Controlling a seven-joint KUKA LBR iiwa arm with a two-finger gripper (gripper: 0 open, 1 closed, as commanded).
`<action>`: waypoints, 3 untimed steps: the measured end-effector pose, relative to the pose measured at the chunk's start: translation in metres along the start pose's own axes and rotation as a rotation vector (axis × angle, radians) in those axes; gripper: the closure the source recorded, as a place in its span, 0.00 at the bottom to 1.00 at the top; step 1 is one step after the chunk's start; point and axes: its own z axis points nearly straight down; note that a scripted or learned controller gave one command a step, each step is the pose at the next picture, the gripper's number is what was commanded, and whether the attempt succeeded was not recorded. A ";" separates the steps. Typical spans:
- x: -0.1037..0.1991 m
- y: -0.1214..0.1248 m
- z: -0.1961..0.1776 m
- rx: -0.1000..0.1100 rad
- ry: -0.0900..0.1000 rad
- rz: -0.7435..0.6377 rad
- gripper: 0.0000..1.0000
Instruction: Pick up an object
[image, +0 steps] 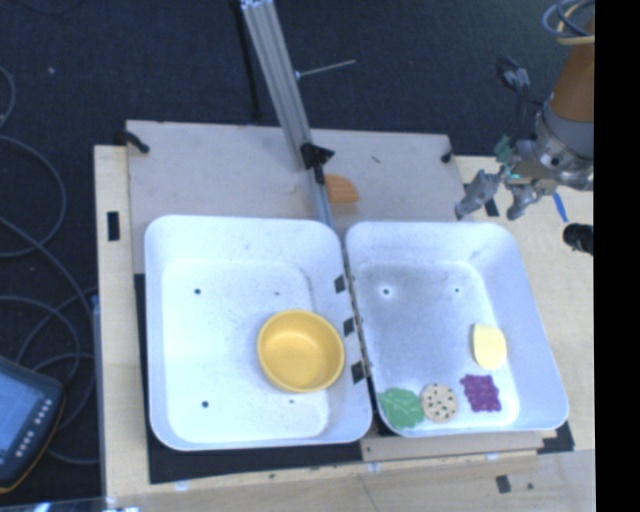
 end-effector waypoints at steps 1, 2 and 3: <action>0.000 0.000 0.000 0.001 -0.001 -0.001 0.00; -0.010 -0.006 0.057 0.005 0.000 0.004 0.00; -0.018 -0.006 0.118 0.006 0.000 0.005 0.00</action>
